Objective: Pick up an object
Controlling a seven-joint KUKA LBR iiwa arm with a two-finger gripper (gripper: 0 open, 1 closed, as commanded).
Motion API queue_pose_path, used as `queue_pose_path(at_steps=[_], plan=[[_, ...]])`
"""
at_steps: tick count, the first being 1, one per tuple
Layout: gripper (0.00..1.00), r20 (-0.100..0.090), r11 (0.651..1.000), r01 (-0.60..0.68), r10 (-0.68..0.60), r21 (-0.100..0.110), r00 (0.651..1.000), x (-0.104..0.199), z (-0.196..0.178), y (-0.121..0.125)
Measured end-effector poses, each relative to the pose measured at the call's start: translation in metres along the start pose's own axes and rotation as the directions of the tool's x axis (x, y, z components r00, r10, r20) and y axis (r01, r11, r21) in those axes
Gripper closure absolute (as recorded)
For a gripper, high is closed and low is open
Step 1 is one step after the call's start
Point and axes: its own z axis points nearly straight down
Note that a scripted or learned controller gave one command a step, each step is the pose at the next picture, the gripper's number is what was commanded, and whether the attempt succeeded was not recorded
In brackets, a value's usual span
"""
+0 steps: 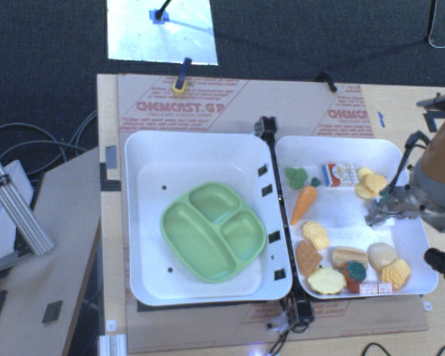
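Claw: the gripper (378,215) hangs low over the right bin (341,148), near its right wall; whether it is released or clenched I cannot tell, and nothing is visibly caught in it.
Arm: grey with an orange band, reaching in from the right, bent down toward the bin floor, a posture that suits a descent for a grasp.
Task's thing: no single object is marked out; nearest the claw are the yellow pieces (369,184) just up-left of it and the pale round piece (381,255) just below it.
Other candidates: the carrot (302,203) lies mid-bin, well apart from the claw; the toy foods crowd along the front wall, which may hinder a clean grip.
Left bin: the left bin (200,143) holds a green divided plate (213,231), lying flat.
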Motion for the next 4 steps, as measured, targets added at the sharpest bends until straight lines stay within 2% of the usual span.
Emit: queue_pose_path(at_steps=[1, 2, 3, 4], plan=[[1.0, 0.0, 1.0, 0.0, 0.0, 0.001, 1.0, -0.004, -0.044, 0.003], [1.0, 0.0, 1.0, 0.0, 0.0, 0.002, 1.0, -0.004, -0.07, 0.004], [1.0, -0.003, 1.0, 0.006, -0.006, 0.002, 1.0, 0.042, -0.077, 0.037], [1.0, -0.004, 1.0, 0.006, -0.006, 0.005, 1.0, 0.095, -0.067, 0.054]])
